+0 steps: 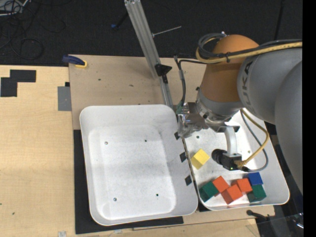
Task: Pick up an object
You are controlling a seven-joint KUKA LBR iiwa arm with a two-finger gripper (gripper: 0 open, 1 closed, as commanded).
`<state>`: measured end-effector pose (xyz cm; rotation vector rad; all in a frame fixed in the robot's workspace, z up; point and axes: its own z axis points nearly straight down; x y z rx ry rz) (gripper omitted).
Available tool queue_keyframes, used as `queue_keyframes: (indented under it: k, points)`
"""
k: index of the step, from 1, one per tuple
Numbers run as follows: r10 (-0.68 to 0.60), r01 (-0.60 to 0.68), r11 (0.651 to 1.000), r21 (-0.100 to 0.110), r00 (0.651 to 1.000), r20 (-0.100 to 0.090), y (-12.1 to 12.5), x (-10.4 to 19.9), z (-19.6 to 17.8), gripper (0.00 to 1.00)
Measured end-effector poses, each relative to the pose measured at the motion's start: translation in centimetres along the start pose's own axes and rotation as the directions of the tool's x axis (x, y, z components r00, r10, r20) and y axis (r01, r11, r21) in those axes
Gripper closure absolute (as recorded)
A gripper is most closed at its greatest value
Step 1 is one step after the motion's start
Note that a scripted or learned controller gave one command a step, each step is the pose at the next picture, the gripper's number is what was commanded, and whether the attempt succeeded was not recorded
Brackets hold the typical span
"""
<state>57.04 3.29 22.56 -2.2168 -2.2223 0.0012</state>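
A KUKA arm's gripper (184, 125) hangs over the far left corner of the right-hand bin (282, 199), close against the wall it shares with the left-hand bin (101, 120). The wrist hides the tool's working end, so it cannot be told how far open it is, and nothing can be seen in its grasp.

The nearest candidate is a yellow cube (200, 158), lying alone on the bin floor just beyond the gripper, toward the near rim and slightly to the arm's side. It sits turned corner-on to the bin walls and, being a cube, has no long axis to line up with.

Farther off the same way, a cluster crowds the near edge: a green block (209, 190), three orange blocks (232, 194), a blue cube (255, 178) and a second green block (256, 194), several of them touching.

The yellow cube looks the easiest pick: a short shift toward the near rim, then a descent.
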Motion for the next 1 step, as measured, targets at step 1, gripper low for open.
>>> queue_keyframes:
  k: [1]
  points:
    - [-0.002, 0.002, 1.000, -0.002, 1.000, -0.001, 2.69, 5.25, -0.89, 1.00]
